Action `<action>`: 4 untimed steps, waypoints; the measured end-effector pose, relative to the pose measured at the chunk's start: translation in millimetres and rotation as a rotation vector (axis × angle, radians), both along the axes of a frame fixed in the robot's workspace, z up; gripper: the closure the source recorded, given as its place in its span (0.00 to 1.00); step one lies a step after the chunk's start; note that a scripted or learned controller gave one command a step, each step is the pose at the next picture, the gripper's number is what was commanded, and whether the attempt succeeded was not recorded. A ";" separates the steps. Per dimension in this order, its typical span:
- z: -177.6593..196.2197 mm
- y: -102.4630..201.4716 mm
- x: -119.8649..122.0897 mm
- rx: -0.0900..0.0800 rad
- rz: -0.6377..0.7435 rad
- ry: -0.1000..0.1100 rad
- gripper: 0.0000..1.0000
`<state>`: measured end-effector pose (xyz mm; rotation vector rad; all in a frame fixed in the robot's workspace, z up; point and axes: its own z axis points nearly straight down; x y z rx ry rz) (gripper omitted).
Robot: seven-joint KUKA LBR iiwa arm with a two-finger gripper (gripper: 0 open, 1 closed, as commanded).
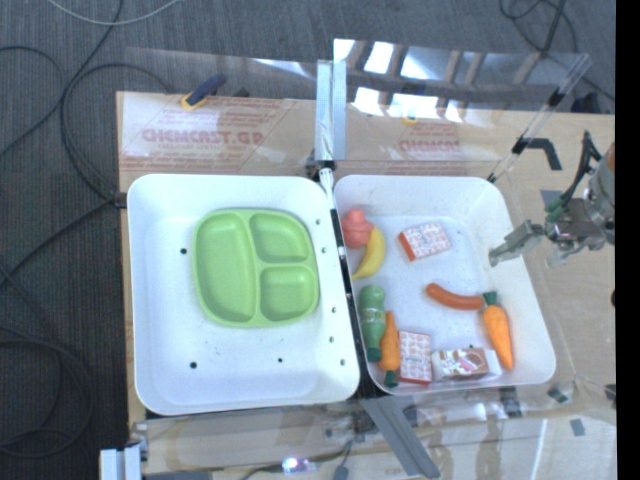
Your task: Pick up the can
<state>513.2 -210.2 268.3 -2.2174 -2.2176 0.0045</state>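
Whether the gripper is open or closed cannot be told. Its grey tip hangs over the right rim of the right bin, just inside that edge, and nothing shows in its grasp.

Below the tip lie a sausage and a carrot, close to the right wall. A red-and-white box sits left of the tip, with bare floor around it.

The can seems to be the green cylinder on the far side, against the bin's left wall. A banana lies above it and a small carrot touches its right side.

Two more boxes crowd the bottom edge.

The left bin holds a green tray.
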 end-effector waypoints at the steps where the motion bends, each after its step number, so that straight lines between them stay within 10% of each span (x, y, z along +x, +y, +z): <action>1: -149.8 16.4 33.6 0.000 0.007 0.001 0.00; 2: -94.2 23.5 -5.9 0.002 0.390 -0.002 0.00; 4: -116.5 49.0 -29.7 0.002 0.324 0.000 0.00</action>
